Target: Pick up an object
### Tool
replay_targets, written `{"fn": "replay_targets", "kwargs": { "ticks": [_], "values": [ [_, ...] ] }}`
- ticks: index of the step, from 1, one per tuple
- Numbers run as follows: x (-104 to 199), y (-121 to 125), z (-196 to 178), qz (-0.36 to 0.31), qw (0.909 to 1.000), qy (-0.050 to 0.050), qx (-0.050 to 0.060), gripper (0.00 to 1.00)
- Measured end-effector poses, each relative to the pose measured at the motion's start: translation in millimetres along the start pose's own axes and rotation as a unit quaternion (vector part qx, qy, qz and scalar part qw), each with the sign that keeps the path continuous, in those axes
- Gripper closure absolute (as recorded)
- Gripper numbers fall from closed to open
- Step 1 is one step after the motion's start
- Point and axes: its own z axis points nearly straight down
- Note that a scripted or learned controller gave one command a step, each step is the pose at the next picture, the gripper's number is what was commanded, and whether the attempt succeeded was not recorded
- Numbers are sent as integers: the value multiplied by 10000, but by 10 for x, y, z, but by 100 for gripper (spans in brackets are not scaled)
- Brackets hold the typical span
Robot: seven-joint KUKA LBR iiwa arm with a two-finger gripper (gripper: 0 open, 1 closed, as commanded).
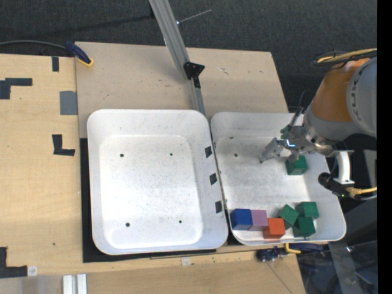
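My gripper [279,157] hangs over the right bin [245,133], near its far right side, and stands open with its fingers spread apart. One finger [267,155] slants down to the left. A green block [297,165] lies on the bin floor at the tip of the other finger, beside it rather than between the two. Along the bin's front edge lie a blue block [241,218], a purple block [260,218], an orange block [275,227] and three more green blocks [304,226].
The left bin [147,176] sits right beside the right one. A grey metal rail [174,35] runs diagonally from the top down to the gap between the bins. The arm's orange band [334,97] is at the right edge.
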Motion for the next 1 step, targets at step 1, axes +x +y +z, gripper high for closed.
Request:
{"fn": "replay_targets", "kwargs": {
  "ticks": [1],
  "values": [
    [15, -6, 414, -2, 10000, -1, -15, 0]
  ]
}}
